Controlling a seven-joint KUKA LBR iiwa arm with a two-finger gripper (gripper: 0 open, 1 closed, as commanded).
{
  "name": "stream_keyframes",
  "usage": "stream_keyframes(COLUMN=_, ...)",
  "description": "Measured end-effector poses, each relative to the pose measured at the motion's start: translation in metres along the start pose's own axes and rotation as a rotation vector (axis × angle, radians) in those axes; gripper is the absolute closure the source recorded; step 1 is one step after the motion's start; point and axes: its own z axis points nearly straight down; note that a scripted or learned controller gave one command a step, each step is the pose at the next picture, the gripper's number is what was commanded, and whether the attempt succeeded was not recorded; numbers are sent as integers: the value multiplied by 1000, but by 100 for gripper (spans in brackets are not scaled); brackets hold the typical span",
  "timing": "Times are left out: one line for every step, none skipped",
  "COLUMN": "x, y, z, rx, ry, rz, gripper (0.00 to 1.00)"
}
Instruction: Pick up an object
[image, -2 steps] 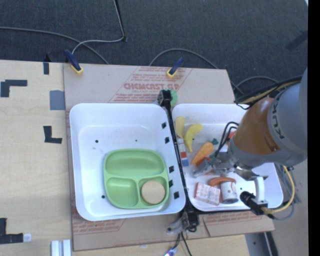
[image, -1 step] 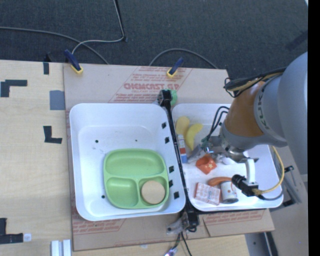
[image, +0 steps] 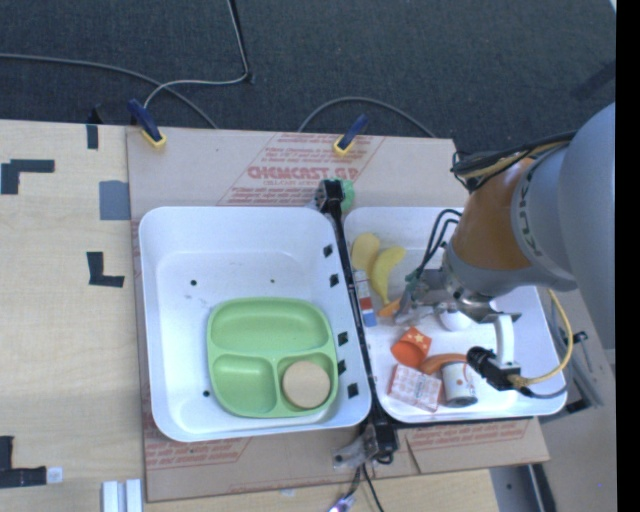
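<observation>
In the right bin, gripper beside yellow banana

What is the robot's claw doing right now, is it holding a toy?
Gripper: low in the right bin, open or shut cannot be told, no toy seen in it.

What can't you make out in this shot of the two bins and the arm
- Gripper: camera view, wrist and cables cover its fingers.
- Right bin: its far right part is under the arm.
- Small white item: partly under the wrist, too small to identify.
- Printed packet: print too small to read.
</observation>
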Motion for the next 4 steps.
stream_keyframes(x=0, y=0, z=0, rx=0, ry=0, rz=0, gripper=0)
stream_keyframes(x=-3, y=-71, z=10, rx=2, ry=2, rz=1, gripper=0)
stream_keyframes(x=-3, y=-70, z=0, rx=-1, ry=0, rz=1, gripper=100)
stream_keyframes(x=-3, y=-70, z=0, rx=0, ry=1, rz=2, gripper=0)
